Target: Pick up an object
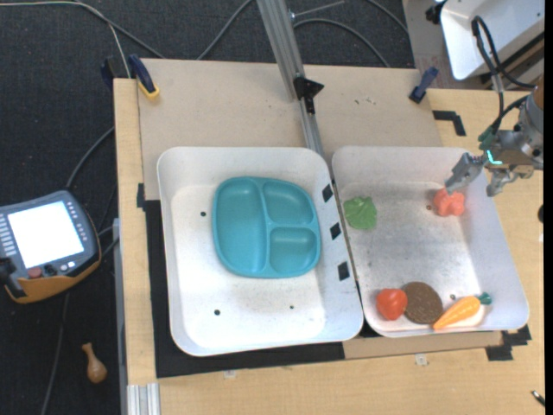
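Observation:
In the right bin point(484, 258) lie several toy foods. A salmon-pink piece point(448, 202) sits near the far right wall. A green leafy piece point(360, 213) lies by the left wall. Along the near edge are a red tomato point(391, 303), a brown disc point(422, 302) and an orange carrot point(458, 311). My gripper point(477, 177) hangs over the bin's far right corner, open, with nothing between its fingers. Its left finger point(458, 174) stands just above the pink piece.
The left bin point(186, 258) holds a teal divided plate point(265, 226). A metal post point(285, 50) rises behind the bins. A teach pendant point(43, 245) lies on the floor at the left. Blue clamps point(143, 76) grip the bench's far corners.

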`<state>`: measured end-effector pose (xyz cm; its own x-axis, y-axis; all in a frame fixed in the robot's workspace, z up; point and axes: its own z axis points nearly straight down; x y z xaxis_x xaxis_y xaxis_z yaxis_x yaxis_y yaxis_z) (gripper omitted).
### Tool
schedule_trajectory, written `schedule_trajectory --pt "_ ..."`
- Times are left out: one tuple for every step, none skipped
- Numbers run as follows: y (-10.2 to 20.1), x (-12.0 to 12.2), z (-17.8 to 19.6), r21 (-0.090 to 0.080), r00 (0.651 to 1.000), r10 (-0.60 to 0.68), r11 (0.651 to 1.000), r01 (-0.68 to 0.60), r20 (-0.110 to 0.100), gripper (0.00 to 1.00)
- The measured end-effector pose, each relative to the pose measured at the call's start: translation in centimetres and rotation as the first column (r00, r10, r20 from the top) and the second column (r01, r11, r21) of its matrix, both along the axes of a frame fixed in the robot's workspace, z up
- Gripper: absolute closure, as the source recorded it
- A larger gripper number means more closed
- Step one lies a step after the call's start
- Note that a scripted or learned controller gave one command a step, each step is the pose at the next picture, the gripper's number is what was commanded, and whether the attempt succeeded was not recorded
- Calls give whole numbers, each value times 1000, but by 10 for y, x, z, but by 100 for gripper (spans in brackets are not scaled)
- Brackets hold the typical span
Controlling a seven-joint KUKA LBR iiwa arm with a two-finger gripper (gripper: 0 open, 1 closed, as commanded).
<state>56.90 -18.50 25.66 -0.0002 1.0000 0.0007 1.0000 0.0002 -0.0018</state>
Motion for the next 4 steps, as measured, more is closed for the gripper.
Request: schedule_trajectory --pt "0 0 1 0 1000 0 1000 0 2 0" --pt "-8 -4 -56 1 1000 -1 1000 1 -2 0" --pt "-7 -13 -104 1 1000 0 1000 0 -2 0" --pt "-8 -18 -167 3 1000 -1 1000 1 -5 0"
